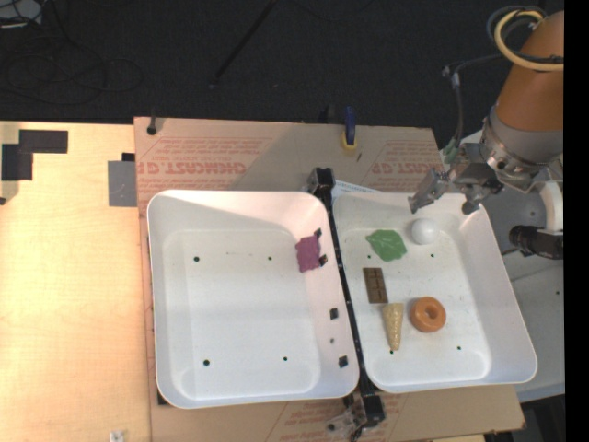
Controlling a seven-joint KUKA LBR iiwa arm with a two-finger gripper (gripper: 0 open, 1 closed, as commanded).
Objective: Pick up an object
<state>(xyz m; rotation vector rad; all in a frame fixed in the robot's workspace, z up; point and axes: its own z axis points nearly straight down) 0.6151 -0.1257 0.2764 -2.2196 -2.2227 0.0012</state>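
Camera view: the gripper (448,191) hangs over the far edge of the right bin (502,284). Its two fingers are spread apart, and nothing sits between them. It holds no thing.

Just below the gripper lies a white ball (424,230). Next to the ball is a green lump (386,244). They are near, maybe touching; it is hard to tell. Nearer the front lie a brown bar (374,284), a cone (394,326) and an orange ring (428,314). A purple block (309,253) leans on the right wall of the left bin (184,293).

The ball looks like the closest thing to grab. But it is round and smooth, so it could roll away or pop out when the fingers squeeze. It is white on a white bin, so it is hard to spot too. It also sits close to the far wall, so a finger might bump the wall on the way down. The green lump could get pushed aside, or get caught along with the ball.

The bar, cone and ring lie well apart from the gripper and do not block it.
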